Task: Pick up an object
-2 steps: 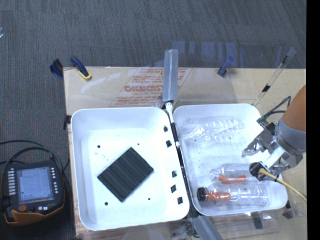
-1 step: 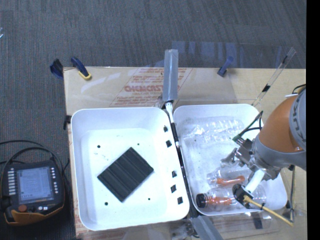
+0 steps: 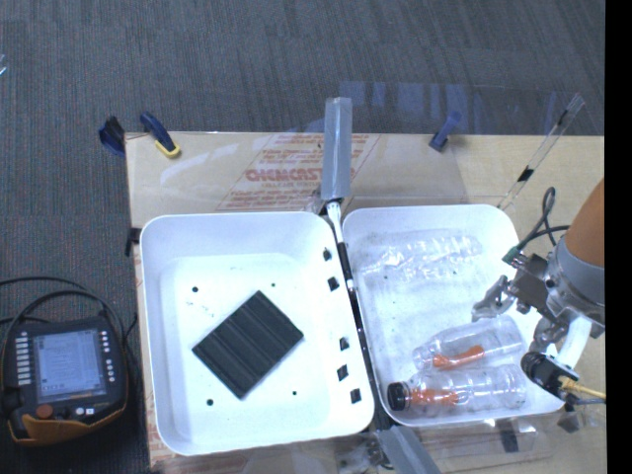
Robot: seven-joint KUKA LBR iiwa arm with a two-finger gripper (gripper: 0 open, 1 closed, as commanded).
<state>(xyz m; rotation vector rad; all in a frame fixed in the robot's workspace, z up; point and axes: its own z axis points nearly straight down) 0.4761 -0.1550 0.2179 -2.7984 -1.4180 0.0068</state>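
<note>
A black ribbed square pad (image 3: 248,344) lies flat in the left bin (image 3: 158,265). The right bin (image 3: 434,213) holds three clear plastic bottles. A crumpled one (image 3: 425,255) is near the back. One with orange inside (image 3: 469,347) is in the middle. One with a black cap (image 3: 459,393) lies along the front wall. My gripper (image 3: 525,329) hangs over the right bin's right rim, just right of the middle bottle, with nothing visibly held.
A grey upright post (image 3: 338,156) stands at the back between the bins. Blue clamps (image 3: 156,134) (image 3: 446,126) grip the bench's back edge. A teach pendant (image 3: 64,368) lies on the floor to the left. A thin rod (image 3: 543,156) leans at the back right.
</note>
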